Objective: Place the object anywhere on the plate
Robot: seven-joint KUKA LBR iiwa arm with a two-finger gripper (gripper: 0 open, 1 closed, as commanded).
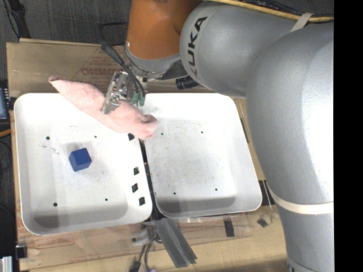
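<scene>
Over the left bin [34, 152] we log: tool [116, 98] clamped on pink cloth [108, 109]; blue cube [80, 158] below.

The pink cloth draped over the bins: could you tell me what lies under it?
The pink cloth covers the left white bin's back rim and part of the divide beside the right white bin. Anything beneath the cloth is hidden. The tool sits on top.

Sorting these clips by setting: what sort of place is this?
Probably a robotics lab test bench: a grey KUKA arm reaches over two white bins, which hold a blue cube and a pink cloth.
</scene>
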